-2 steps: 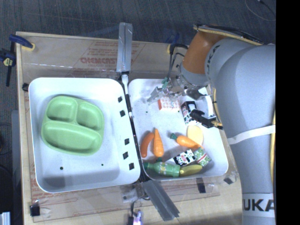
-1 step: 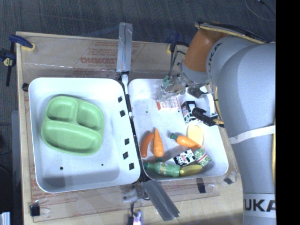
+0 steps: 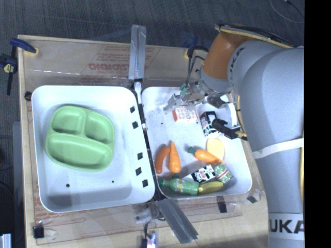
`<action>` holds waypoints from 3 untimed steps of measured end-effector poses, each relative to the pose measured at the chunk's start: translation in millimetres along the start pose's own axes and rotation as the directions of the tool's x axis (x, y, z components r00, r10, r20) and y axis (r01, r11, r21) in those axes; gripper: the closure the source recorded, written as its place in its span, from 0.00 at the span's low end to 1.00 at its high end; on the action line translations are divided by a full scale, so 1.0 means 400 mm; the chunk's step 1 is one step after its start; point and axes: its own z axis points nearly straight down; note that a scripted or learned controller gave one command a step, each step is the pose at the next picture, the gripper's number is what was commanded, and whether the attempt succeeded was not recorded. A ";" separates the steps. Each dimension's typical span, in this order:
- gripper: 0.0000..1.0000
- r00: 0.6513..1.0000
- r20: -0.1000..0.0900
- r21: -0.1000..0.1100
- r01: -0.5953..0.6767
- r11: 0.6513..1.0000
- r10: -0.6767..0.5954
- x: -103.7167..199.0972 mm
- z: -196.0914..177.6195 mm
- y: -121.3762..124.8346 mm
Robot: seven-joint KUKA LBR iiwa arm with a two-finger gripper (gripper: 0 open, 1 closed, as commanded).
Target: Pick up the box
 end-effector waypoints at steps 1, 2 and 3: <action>0.00 0.997 -0.010 0.011 0.078 0.997 -0.077 0.052 -0.008 -0.007; 0.00 0.985 -0.007 -0.001 0.174 0.985 -0.174 0.037 0.021 -0.025; 1.00 0.984 -0.003 0.000 0.178 0.984 -0.178 0.034 -0.001 -0.022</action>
